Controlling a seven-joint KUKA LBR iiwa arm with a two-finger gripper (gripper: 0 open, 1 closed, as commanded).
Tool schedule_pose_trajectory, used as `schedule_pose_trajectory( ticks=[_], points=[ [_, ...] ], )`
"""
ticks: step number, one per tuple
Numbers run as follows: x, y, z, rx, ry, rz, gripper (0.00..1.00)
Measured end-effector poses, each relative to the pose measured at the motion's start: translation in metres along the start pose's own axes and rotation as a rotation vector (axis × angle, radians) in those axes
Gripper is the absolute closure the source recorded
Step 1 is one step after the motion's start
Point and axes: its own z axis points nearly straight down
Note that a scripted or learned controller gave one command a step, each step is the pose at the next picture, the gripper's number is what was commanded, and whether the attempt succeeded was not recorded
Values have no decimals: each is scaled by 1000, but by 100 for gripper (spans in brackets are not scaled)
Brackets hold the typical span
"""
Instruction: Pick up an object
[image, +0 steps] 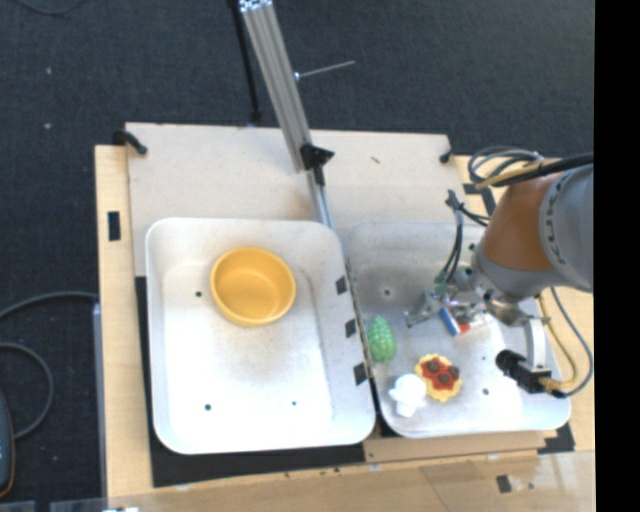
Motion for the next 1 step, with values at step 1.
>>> schedule_pose_trajectory(
  ticks=[1],
  points=[
    [0, 2, -12, -6, 1, 4, 100]
  ],
)
